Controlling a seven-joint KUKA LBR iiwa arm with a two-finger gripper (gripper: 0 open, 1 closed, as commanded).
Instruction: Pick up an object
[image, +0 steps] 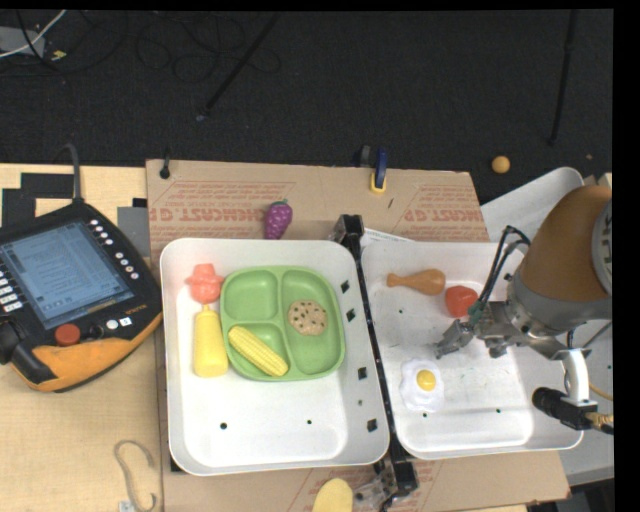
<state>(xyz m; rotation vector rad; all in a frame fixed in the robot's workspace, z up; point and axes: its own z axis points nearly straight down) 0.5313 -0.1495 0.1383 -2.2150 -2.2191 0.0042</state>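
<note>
Jaws cannot be read from the camera view; the gripper (462, 336) is small and dark there, low in the right bin (500, 425), and I cannot tell its state; nothing is visibly held. Just beside it lies a tomato (461, 299), a drumstick (418, 281) further left, a fried egg (424, 383) below; the left bin (260, 425) bears a green tray (283, 358). The tomato looks likely light, stiff plastic, smooth and apt to roll; grip across its widest middle.
</note>
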